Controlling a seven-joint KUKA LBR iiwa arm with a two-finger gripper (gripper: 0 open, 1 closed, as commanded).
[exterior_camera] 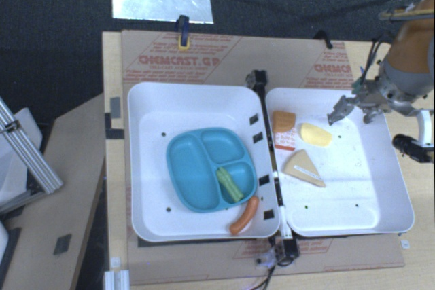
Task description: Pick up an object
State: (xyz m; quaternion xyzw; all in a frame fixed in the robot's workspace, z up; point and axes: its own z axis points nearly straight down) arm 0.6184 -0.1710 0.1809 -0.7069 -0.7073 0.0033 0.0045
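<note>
In the right bin (380,214) lie an orange-brown square slice (284,121), a yellow oval piece (316,134) and a pale cheese wedge (304,168). My gripper (353,113) hangs over the bin's back right part, just right of the yellow piece and apart from it. Its two dark fingers are spread open with nothing between them. The grey arm with its orange band (411,44) comes in from the right edge.
The left bin (153,146) holds a blue divided plate (204,170) with a green pickle (230,185) in one compartment. A sausage (245,215) lies beside the plate at the bin's front. A black divider (266,139) separates the bins.
</note>
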